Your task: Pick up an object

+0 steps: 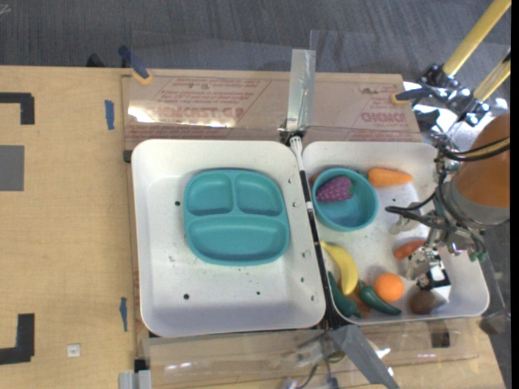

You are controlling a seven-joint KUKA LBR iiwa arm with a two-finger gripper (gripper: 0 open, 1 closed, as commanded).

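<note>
My gripper [430, 267] is low over the right side of the right bin [474, 306], reaching in from the right below the arm's orange band [486, 181]. A small red-orange piece [408, 250] lies just left of it. A brown round item [422, 301] sits directly in front of it, near the bin's front wall. Also in this bin are an orange [389, 286], a yellow banana [342, 266], a dark green vegetable [375, 298] and an orange carrot [389, 177]. Purple grapes [334, 189] rest in a teal bowl [361, 209].
The left bin [154, 241] holds a teal divided plate [237, 215]. A clear divider wall [302, 96] rises behind the seam between the bins. Cables and the arm's wrist hang over the right bin's right edge.
</note>
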